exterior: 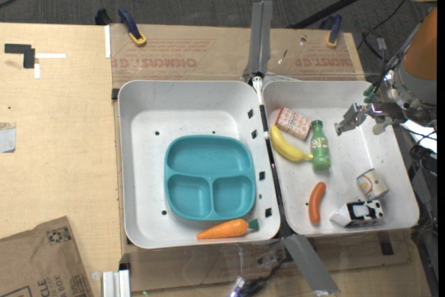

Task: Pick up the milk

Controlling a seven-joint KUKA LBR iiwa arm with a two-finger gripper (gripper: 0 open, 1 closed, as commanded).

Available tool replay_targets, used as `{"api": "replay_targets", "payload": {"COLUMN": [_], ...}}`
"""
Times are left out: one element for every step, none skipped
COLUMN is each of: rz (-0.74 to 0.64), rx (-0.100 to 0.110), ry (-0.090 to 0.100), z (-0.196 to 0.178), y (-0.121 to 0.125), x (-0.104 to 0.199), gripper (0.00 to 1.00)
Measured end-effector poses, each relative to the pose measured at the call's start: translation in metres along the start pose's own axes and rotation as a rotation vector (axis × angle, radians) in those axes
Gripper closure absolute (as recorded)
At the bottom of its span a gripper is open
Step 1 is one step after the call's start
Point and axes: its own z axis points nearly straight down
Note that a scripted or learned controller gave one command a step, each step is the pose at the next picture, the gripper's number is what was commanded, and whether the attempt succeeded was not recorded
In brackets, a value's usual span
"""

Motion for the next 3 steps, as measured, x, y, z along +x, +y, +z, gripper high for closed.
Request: {"api": "replay_targets", "payload": {"rz": [0.094,-0.088,-0.309], "rx": [0.0,-0.003,-0.004], "ry": [0.001,0.001,0.001], "z": [0.048,0.119,0.128], "y": [-0.066,-0.079,-0.08], "x": [-0.047,-0.063,-0.031], "gripper": [0.0,0.0,0.0]}}
